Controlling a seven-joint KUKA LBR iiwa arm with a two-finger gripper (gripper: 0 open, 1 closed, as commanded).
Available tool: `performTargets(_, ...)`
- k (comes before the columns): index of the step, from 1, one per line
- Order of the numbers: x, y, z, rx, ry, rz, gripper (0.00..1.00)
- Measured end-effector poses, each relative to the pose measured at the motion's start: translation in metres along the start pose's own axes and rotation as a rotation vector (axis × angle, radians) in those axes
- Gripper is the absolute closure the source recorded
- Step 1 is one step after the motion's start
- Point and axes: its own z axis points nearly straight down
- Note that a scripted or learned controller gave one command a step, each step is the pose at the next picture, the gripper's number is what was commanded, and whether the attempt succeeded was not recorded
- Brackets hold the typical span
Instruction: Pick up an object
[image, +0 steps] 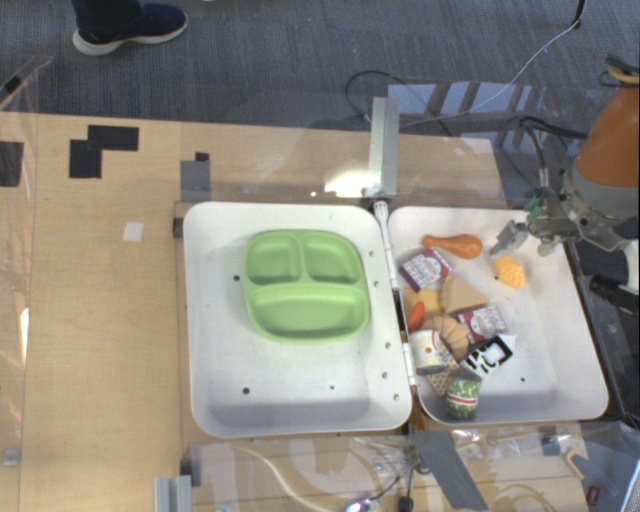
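The gripper (522, 236) hovers with jaws open and empty above the orange block (510, 271); next, descend and close.

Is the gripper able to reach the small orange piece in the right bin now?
Probably yes: the gripper hangs close beside the orange piece, which lies apart from the other items with nothing over it.
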Motion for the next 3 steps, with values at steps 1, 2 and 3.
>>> performTargets(1,-0.02,0.012,0.084,-0.002,-0.001,-0.061,0.0)
performTargets(2,-0.019,0.015,0.071,-0.008,-0.003,-0.065,1.0)
performTargets(3,0.041,0.02,-0.03,-0.002,0.001,-0.038,1.0)
